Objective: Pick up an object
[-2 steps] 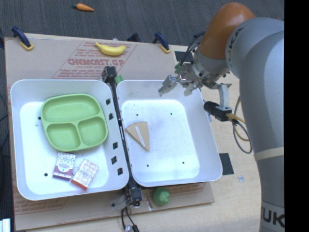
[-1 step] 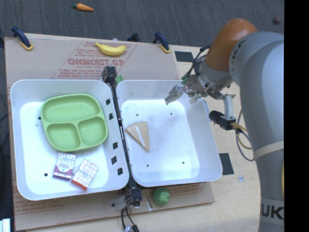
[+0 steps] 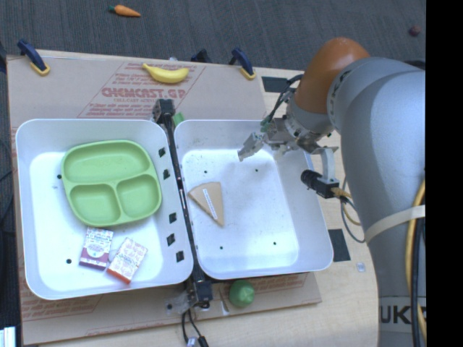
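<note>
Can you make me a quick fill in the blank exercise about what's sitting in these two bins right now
1. The green divided plate lies in the ____ bin.
2. The wedge-shaped piece lies in the ____ bin.
3. Near the plate lie ____ small boxes.
4. The banana rests on the ____, outside both bins.

Missing words: left; right; two; cardboard

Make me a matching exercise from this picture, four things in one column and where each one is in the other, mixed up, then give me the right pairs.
Things:
1. green divided plate
2. wedge-shaped slice
3. banana
4. green ball

Places:
A. on the cardboard above the bins
B. in the right bin
C. on the bench below the right bin
D. in the left bin

Pairs: 1-D, 2-B, 3-A, 4-C
</note>
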`<action>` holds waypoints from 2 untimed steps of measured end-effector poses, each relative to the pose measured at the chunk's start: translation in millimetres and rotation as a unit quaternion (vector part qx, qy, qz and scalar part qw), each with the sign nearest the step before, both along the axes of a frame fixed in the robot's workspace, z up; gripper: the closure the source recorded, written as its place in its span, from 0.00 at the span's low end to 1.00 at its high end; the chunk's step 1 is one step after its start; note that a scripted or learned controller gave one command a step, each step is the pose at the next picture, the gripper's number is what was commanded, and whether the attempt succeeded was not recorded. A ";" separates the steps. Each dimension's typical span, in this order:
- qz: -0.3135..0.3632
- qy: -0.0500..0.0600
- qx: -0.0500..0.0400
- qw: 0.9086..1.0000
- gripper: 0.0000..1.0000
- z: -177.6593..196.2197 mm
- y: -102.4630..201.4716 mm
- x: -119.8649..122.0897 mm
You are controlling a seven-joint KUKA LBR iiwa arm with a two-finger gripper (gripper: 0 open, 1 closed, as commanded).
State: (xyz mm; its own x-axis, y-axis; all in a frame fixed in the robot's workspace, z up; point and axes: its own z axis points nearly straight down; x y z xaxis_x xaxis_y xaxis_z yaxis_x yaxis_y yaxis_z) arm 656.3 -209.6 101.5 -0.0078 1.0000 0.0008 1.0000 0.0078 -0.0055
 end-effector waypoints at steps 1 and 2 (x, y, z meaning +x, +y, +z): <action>0.002 0.000 0.000 1.000 1.00 11.2 0.5 0.8; 0.002 0.000 0.000 1.000 0.00 11.1 0.7 0.7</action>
